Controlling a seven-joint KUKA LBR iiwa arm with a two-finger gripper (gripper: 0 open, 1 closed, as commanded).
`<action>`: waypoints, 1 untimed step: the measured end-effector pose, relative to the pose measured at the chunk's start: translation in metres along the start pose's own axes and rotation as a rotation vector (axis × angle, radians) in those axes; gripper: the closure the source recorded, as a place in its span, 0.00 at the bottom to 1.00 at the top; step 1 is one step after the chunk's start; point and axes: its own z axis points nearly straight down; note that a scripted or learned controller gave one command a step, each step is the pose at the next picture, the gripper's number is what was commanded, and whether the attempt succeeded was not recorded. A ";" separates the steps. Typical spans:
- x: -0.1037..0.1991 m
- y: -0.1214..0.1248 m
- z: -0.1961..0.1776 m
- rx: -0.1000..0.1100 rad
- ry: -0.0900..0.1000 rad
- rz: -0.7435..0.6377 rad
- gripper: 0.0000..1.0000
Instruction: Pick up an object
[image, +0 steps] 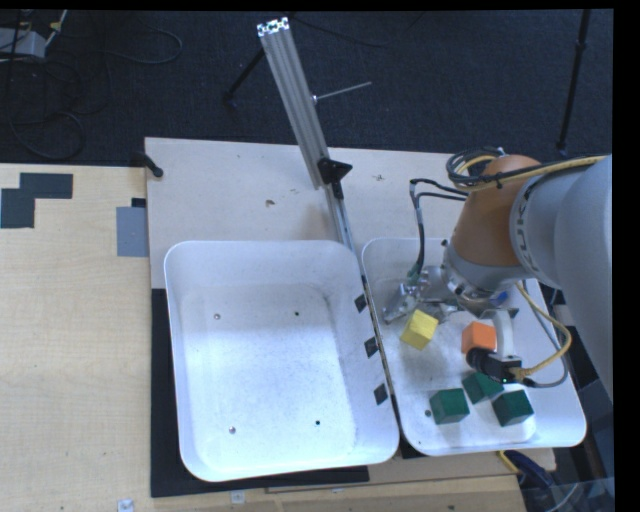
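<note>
Nearest in the right bin lie three green blocks, with an orange block just beyond them. Farther in, a yellow block sits tilted just beside the gripper, touching or nearly so; whether the tool is clenched or released I cannot tell. The left bin lies alongside.
</note>
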 end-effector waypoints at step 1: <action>-0.005 -0.046 -0.001 -0.001 0.000 0.000 0.00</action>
